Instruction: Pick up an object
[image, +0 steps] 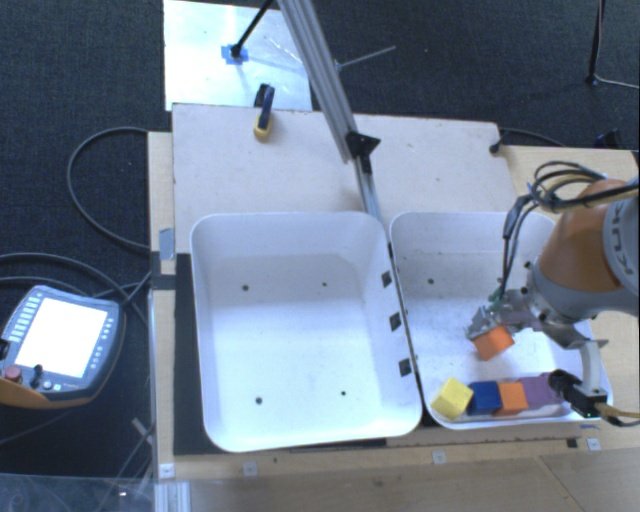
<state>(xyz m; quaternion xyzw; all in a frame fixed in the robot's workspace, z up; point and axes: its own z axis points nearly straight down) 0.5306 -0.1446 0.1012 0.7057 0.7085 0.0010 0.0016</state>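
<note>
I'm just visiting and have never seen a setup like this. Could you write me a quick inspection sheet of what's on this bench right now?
Surface: wooden bench bearing two shallow white bins side by side, left bin and right bin.
Job's things: orange block at the pincer's tip, off the row; yellow block, blue block, second orange block and purple block in a row along the right bin's near wall.
Clutter: small clamp on the board behind the bins.
Grippers: pincer low in the right bin, on the orange block.
Cables: black cable looping on the floor; cables at the arm.
Surroundings: handheld control pad on dark carpet, slanted metal pole.
</note>
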